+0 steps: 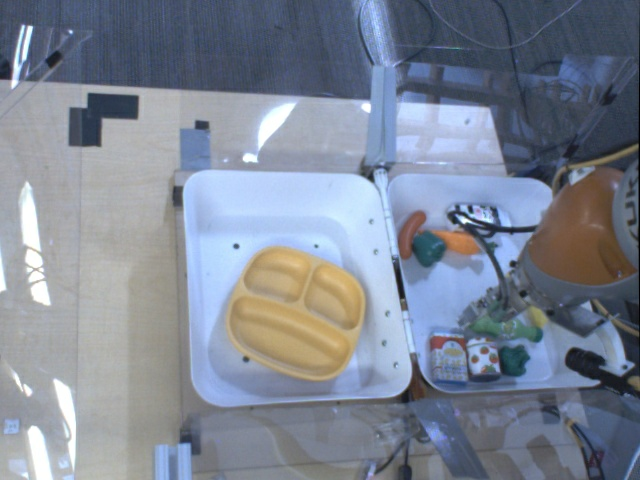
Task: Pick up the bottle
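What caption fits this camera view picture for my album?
Robot gripper reaches down over green toys in the right bin; a yellow divided plate sits in the left bin.

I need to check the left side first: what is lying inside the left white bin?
Inside the left bin lies one yellow divided plate, three sections facing up. Whatever is beneath the plate is covered.

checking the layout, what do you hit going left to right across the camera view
left bin → yellow divided plate → right bin's left wall → red sausage-shaped toy → small boxes → gripper → orange band on the arm
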`<action>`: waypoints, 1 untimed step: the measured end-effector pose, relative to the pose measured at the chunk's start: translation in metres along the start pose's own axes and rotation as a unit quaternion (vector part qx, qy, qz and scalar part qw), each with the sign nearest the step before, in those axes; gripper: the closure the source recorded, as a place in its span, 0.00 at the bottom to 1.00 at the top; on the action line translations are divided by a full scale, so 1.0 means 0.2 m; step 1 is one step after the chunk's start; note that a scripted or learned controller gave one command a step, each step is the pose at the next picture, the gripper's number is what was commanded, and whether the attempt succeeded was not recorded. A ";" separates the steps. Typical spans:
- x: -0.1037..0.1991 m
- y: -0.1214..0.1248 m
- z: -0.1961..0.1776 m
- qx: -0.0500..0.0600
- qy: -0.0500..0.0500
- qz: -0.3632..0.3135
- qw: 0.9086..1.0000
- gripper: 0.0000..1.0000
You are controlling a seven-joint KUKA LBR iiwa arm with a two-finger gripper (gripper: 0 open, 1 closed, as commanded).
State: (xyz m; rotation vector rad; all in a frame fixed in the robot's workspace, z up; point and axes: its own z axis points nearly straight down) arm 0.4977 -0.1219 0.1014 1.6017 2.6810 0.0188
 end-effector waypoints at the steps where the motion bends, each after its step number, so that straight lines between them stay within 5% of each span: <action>1: 0.19 0.07 -0.83 0.007 0.002 0.096 0.995 1.00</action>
